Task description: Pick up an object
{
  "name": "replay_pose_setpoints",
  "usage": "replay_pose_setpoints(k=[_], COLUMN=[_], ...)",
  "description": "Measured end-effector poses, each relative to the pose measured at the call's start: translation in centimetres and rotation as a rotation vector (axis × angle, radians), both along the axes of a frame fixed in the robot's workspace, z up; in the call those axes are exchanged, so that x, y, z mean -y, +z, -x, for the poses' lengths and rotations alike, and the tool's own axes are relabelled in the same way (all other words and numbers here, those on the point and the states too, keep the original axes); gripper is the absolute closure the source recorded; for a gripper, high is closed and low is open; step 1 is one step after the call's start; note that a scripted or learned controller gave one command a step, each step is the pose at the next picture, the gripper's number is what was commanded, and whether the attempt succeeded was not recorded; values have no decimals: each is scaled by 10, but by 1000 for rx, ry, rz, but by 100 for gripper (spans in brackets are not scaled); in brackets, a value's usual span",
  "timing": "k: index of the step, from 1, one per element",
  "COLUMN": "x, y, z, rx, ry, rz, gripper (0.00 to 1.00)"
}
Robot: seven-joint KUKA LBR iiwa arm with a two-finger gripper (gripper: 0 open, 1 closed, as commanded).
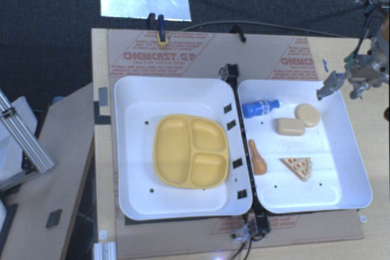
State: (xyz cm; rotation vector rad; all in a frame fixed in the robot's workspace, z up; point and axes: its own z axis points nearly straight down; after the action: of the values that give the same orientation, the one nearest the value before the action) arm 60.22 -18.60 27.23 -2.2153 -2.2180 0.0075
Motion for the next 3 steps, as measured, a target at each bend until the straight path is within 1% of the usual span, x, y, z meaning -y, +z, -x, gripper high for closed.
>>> replay_pose_setpoints(k=[1, 2, 3], x=[-1, -2, 6], y=[6, -35, -93], z=[-2, 0, -4], rx=[10, 7, 6], ry=[3, 1, 0], rz=[2, 2, 2], gripper=[0, 0, 0])
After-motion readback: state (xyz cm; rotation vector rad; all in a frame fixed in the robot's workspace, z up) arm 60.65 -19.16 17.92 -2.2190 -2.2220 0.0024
